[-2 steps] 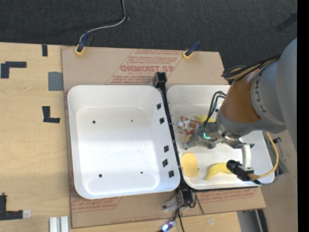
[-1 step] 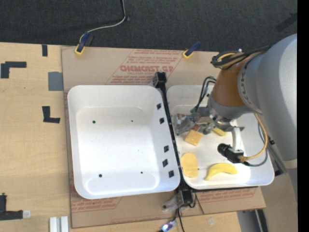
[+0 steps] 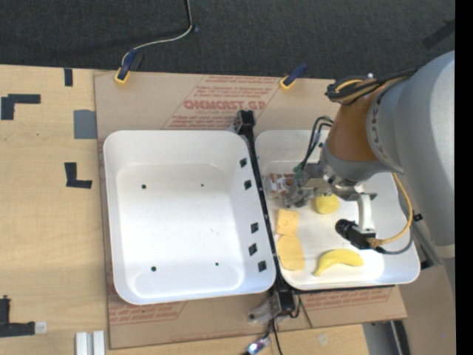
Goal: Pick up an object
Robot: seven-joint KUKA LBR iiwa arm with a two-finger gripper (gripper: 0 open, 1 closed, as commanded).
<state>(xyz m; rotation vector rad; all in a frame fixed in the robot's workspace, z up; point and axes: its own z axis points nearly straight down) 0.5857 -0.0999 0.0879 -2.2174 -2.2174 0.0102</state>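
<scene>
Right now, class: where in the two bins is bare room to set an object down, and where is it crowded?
The left bin floor is bare between its walls. The right bin is crowded: end effector, yellow ball, yellow blocks, banana. Its far corner by the divider looks bare.

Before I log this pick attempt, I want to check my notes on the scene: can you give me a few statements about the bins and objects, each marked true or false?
1. The yellow banana lies in the right bin. True.
2. The left bin holds the yellow objects. False: they all lie in the right bin.
3. The gripper is over the right bin, near its left wall. True.
4. The arm reaches in from the view's left. False: it comes from the right.
5. The banana sits directly under the gripper. False: it lies apart, near the bin's front edge.
</scene>
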